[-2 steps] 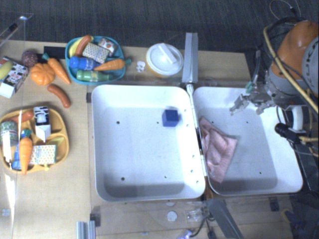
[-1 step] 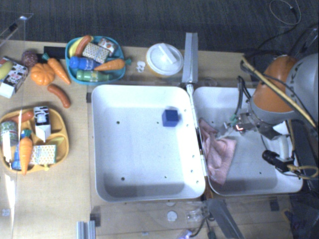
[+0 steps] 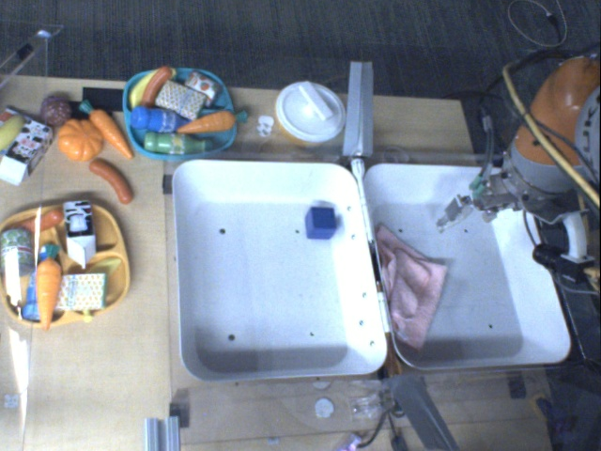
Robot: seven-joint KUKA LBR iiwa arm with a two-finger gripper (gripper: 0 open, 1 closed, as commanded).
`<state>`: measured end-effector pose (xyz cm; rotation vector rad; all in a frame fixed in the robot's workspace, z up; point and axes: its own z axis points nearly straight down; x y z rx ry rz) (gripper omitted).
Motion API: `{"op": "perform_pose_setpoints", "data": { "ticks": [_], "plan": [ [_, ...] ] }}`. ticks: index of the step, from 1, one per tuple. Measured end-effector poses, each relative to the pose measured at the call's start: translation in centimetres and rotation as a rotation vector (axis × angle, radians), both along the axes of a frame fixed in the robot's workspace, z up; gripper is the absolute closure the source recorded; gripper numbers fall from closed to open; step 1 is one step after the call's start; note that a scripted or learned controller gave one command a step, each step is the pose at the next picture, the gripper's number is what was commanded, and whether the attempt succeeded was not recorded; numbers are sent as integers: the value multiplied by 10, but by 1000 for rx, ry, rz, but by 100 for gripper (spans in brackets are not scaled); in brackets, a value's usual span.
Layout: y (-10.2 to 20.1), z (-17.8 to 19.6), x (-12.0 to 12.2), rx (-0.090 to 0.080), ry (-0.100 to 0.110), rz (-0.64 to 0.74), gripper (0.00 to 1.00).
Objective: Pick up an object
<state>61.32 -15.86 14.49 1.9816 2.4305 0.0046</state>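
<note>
Pink cloth (image 3: pixel 413 289) below-left of gripper (image 3: pixel 457 209)

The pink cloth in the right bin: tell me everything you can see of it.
The pink cloth is a soft, crumpled piece of pale pink fabric, bunched into loose folds rather than spread flat. It lies on the floor of the right bin, pressed up against that bin's left wall, next to the divider between the two bins, running from mid-height down toward the near-left corner. Its right edge is ragged and slanted. The gripper hangs above and to its right, apart from it. Nothing else touches the cloth.
</note>
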Motion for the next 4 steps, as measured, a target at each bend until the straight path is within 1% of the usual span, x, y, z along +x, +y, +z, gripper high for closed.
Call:
{"op": "perform_pose_setpoints", "data": {
  "ticks": [1, 2, 3, 4],
  "plan": [
    [28, -54, -57, -1, -9, 26, 0],
    [50, -54, -66, -4, -12, 78, 0],
    [63, -55, -24, 1, -8, -114, 0],
    [49, -55, 26, -1, -6, 47, 0]
  ]
}}
